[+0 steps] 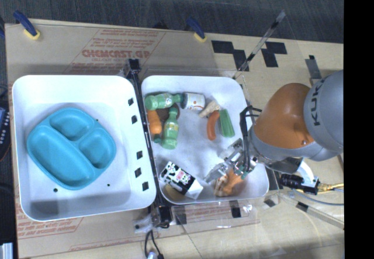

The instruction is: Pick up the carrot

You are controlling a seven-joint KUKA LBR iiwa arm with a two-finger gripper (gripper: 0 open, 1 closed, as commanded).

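Starting at the left: left bin (23,135), blue divided plate (70,147) set inside. Right bin (193,85): green bottles (166,117) are lodged at its far side, a black-and-white carton (177,177) nearer. Carrot (235,182), so judged, is seen at the near right corner, just under the gripper (231,171); open or closed cannot be told. Step judged: grasping. Called for next: a confirmed hold, then a straight lift. Bench (117,44): printed tan board; dark floor beyond.

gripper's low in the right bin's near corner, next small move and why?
Probably a short straight lift to test the grasp: the gripper sits low over an orange piece in the right bin, maybe the carrot, and I can't tell whether it is held.
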